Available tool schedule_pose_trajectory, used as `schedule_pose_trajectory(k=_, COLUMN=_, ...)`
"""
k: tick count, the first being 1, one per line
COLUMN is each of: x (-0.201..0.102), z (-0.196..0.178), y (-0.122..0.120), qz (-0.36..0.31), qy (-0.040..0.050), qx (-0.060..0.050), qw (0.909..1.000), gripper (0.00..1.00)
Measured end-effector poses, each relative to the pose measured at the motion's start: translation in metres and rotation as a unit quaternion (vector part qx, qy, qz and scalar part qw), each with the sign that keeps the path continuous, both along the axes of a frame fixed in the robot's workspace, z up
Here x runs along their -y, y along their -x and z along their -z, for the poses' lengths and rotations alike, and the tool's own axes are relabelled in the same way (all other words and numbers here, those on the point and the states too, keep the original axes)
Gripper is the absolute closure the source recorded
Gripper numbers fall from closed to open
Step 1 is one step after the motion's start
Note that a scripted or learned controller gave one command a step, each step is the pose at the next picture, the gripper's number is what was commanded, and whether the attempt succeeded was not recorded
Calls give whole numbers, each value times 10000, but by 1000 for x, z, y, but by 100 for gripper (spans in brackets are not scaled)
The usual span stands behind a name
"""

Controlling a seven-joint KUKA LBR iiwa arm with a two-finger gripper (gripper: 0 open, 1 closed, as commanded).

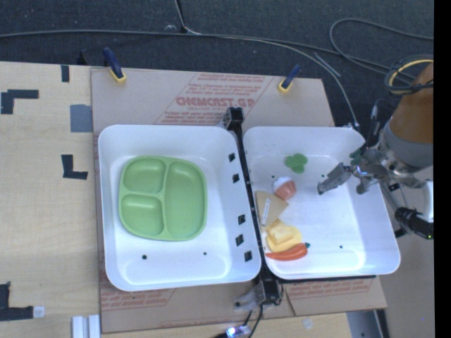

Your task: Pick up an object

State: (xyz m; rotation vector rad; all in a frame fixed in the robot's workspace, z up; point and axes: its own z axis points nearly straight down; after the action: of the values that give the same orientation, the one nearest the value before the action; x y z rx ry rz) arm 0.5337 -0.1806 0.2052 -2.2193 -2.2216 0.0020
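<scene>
Down at the front edge, closest to the lens, a black clip point(262, 292) pinches the two bins together where they meet, with a bit of cable trailing below it. Both bins sit on a sheet of printed cardboard point(211, 94) held down by two blue-and-yellow clamps point(114, 66) at the back, and that's all on a pale wood bench point(42, 210) with some dark tape marks; behind it there's dark carpet-looking floor point(246, 5) with thin cables snaking across. Left bin point(169, 267) has a green divided plate point(163, 198) lying flat in it. Right bin point(352, 248) is where the pickable stuff is, bunched along its left side: a small green leafy piece point(297, 163) toward the back, a pinkish-red and white little object point(284, 187) just in front of that, a pale wedge point(270, 206), then a yellow chunk point(282, 234) touching a red pepper point(287, 253) at the front. The gripper point(331, 182) pokes in from the right over bare bin floor, well apart from the yellow chunk and near the pink thing, nothing between its fingers; whether they're apart or together, can't tell at this angle.
</scene>
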Motion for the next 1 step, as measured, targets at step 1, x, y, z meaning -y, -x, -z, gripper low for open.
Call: schedule_pose_trajectory(k=1, x=7, z=60, y=-2, qz=5, qy=-1, qx=-18, qw=10000, gripper=0)
